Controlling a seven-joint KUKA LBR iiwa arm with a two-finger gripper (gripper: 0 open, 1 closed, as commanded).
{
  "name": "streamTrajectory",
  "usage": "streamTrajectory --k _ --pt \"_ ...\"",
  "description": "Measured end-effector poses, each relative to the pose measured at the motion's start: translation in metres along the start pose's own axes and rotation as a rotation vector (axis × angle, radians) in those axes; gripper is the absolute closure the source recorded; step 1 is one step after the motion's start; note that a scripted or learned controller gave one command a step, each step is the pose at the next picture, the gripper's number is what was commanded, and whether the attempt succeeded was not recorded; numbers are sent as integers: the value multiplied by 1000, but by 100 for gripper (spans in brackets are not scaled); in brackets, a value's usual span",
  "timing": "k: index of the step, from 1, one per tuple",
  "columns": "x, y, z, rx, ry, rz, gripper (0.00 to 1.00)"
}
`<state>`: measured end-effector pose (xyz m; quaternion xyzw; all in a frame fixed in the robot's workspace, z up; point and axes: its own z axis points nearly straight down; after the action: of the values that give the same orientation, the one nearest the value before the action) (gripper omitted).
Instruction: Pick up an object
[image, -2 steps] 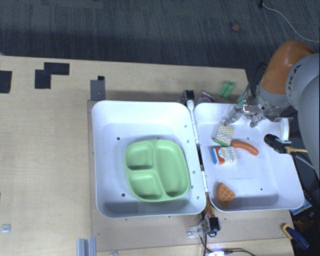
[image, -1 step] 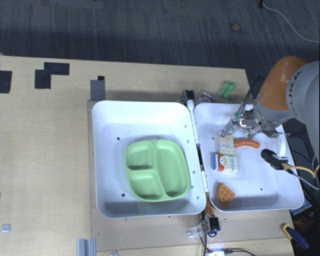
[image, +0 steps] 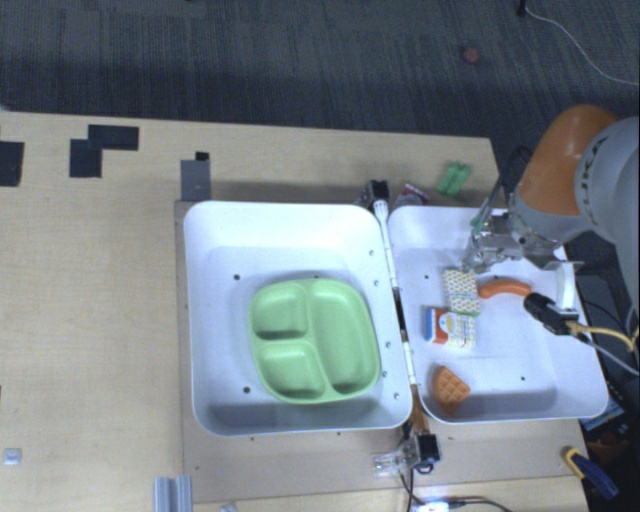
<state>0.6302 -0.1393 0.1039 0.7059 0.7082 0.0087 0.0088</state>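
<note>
- Camera view: the claw (image: 487, 247) is seen over the far part of the right bin (image: 575, 395); how far it is open cannot be told, and nothing is seen held.
- An orange sausage-shaped object (image: 504, 289) is laid with its long axis left-right, just near of the claw.
- A patterned packet (image: 461, 292) lies touching its left end.
- A green divided tray (image: 314, 338) is set in the left bin (image: 215, 300).

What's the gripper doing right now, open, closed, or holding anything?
Gripper: over the right bin, just above the patterned packet; open or closed cannot be told, and nothing is seen held.
</note>
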Motion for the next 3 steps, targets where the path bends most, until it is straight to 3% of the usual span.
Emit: streamTrajectory --k 1,2,3 --pt "-63 18 -50 19 -2 1 100" --pt "-62 18 -49 20 -1 0 0" --pt "-26 14 19 20 0 -2 0"
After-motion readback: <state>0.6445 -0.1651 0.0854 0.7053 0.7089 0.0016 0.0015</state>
